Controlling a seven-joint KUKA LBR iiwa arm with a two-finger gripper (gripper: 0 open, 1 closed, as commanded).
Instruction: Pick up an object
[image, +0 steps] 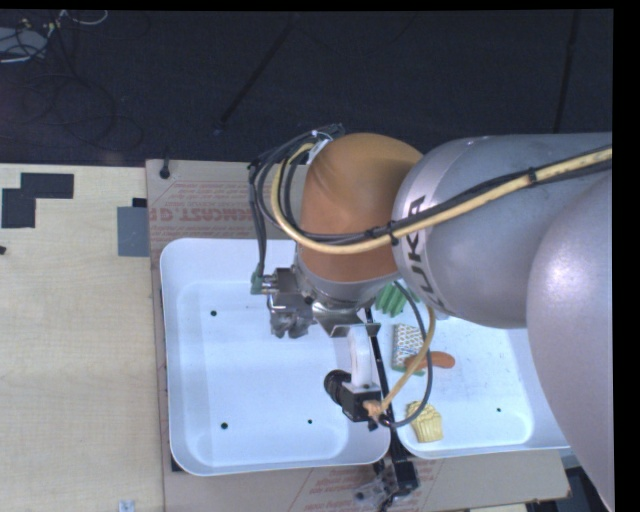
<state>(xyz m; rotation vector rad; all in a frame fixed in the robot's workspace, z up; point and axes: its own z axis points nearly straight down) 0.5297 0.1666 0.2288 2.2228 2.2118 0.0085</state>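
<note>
Rounded grey arm (500, 250) above a glossy white bin (230, 380) — its end effector (290, 318): open or closed, unclear.

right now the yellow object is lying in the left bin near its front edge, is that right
Not quite. The yellow object lies in the right bin, not the left one, near its front edge. The camera view shows it.

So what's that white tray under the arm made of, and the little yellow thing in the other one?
The white tray looks like smooth moulded plastic: it has rounded corners and a faint sheen. The yellow thing looks matt and slightly ridged, perhaps soft plastic or foam; it is too small to tell.
</note>
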